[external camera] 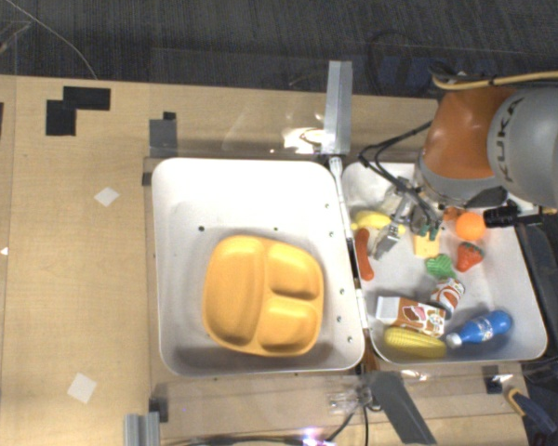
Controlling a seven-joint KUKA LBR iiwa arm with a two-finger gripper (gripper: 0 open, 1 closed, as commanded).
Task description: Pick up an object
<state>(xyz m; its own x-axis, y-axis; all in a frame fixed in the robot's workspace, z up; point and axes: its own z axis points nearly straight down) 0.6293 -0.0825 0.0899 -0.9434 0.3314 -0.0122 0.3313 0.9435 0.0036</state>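
My gripper (405, 231) hangs over the upper left part of the right bin (530, 337), its fingers open with nothing between them. A yellow banana (370, 219) lies just to its left and a red sausage-shaped toy (363, 254) below left, along the bin's wall. A yellow wedge (429, 244) lies right beside the fingertips. Further right are an orange ball (470, 226), a strawberry (470, 256) and a green toy (439, 268). The arm's orange band (458, 137) rises above the bin's far side.
The right bin's near end holds a small can (449, 295), a printed box (418, 316), a corn cob (414, 344) and a blue bottle (480, 329). The left bin (181, 212) holds a yellow divided plate (262, 294). A metal post (338, 105) stands between the bins at the back.
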